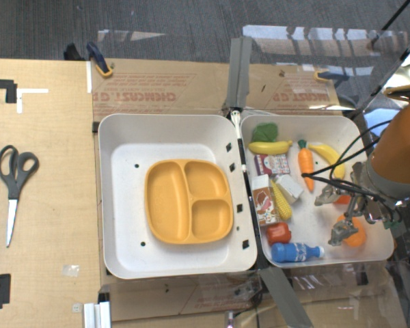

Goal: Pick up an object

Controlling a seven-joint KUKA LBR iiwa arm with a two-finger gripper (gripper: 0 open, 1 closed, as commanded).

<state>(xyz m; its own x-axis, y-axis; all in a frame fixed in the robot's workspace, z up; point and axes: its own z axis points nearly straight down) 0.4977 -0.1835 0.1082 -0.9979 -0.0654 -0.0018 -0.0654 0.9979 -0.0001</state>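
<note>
A blue bottle [295, 252] lies left of the spread gripper [333, 214], which hovers over an orange [355, 236].

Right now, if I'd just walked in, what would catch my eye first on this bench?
Probably the yellow divided plate, alone in the middle of the left bin. Next, the right bin, crowded with toy food: a banana, a carrot, a blue bottle. The arm's gripper hangs over that bin's right side.
</note>
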